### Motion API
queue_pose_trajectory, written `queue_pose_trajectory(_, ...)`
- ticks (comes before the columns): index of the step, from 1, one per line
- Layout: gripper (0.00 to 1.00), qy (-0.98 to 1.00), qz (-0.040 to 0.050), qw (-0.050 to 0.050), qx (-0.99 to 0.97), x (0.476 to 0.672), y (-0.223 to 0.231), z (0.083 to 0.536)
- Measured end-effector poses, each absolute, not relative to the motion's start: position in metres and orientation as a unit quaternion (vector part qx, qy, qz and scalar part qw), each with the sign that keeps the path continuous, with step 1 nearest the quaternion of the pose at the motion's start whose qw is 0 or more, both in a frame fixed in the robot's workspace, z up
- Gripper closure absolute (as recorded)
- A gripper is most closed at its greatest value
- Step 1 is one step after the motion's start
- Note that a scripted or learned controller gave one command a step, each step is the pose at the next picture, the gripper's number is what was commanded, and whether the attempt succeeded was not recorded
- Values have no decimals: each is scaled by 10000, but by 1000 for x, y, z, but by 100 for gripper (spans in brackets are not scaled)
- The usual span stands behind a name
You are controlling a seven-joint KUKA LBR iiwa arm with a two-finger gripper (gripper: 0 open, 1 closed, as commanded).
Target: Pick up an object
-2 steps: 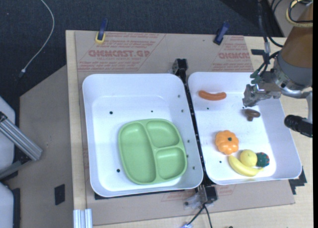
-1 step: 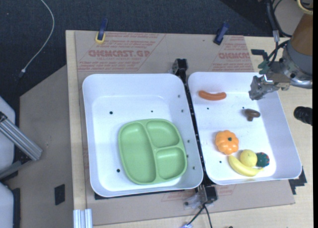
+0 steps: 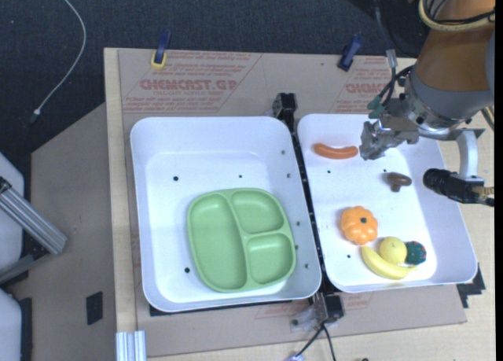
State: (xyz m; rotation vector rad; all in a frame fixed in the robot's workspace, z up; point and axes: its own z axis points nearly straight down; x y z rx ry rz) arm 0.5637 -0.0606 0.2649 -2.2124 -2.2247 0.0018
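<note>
we see the worktop (image 3: 126, 194) carrying two shallow white bins side by side, and the grey arm (image 3: 456, 68) with its orange band reaching in from the right. the claw (image 3: 372, 147) hangs over the upper part of the right bin (image 3: 448, 233), just beside the right end of an orange-red sausage (image 3: 335, 150) that lies flat near the bin's top left corner; we cannot tell whether the claw touches it, and nothing shows between its tips. we cannot tell whether the claw is open or closed, since its dark tips blur together from this angle. lower in the same bin we find a small brown piece (image 3: 399, 182) to the right of the middle, an orange pumpkin (image 3: 359, 224) below it toward the left, and at the bottom a yellow banana (image 3: 383, 264) with a yellow lemon (image 3: 392, 250) resting against it and a small dark green and red thing (image 3: 415, 253) just beside the lemon. the left bin (image 3: 157, 147) holds a light green divided plate (image 3: 238, 238) with three compartments, lying in its lower half. a black clamp (image 3: 284, 104) sits at the top where the two bins meet.
</note>
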Motion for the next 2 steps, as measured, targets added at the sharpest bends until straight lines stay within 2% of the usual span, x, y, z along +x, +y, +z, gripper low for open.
queue_pose_trajectory(1,100,-7092,7,25,-7050,574,-8,246)
queue_pose_trajectory(2,100,-7090,-9,-2,-7052,595,44,231)
